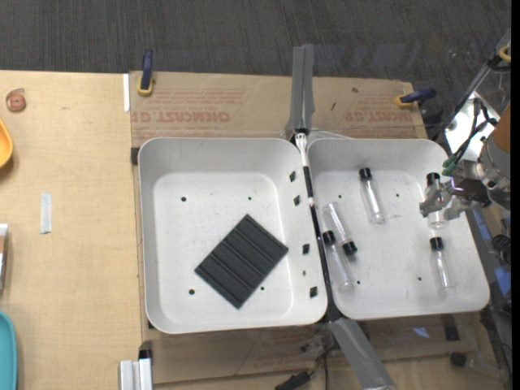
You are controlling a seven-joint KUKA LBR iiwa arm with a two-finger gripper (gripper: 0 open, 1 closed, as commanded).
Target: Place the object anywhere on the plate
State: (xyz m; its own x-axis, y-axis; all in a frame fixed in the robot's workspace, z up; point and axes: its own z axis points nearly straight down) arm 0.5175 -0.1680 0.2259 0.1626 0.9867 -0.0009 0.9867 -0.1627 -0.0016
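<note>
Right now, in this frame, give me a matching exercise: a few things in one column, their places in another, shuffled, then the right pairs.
Things:
1. dark ribbed plate
2. gripper
3. blue clamp
4. vial lying alone nearest the front right corner

Places:
A. on the cardboard's back left corner
B. flat in the left bin
C. over the right bin's right edge
D. on the right bin's floor, in front of the gripper

Pairs: 1-B, 2-C, 3-A, 4-D

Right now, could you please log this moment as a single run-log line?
end effector: over right bin, right edge | plate: dark, in left bin, bare | vials: four lying in right bin | placement: not done
</note>
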